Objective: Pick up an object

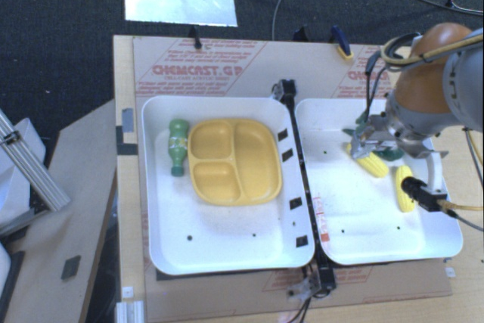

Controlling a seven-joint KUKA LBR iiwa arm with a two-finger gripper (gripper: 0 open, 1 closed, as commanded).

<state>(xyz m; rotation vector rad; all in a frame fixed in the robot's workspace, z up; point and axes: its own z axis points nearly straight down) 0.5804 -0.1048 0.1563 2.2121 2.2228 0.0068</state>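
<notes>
My jaws (368, 140), state indeterminate, hover at the corn cob (371, 163): likely light, stiff, ridged; grip across its middle.

Bench (219, 64) with two white bins.
We see the left bin (227, 250) and right bin (378, 234) side by side, touching along their middle edges, on a printed sheet covering the bench top.

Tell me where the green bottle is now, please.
The green bottle lies in the left bin, near its left wall, directly beside the left edge of the yellow divided plate.
</notes>
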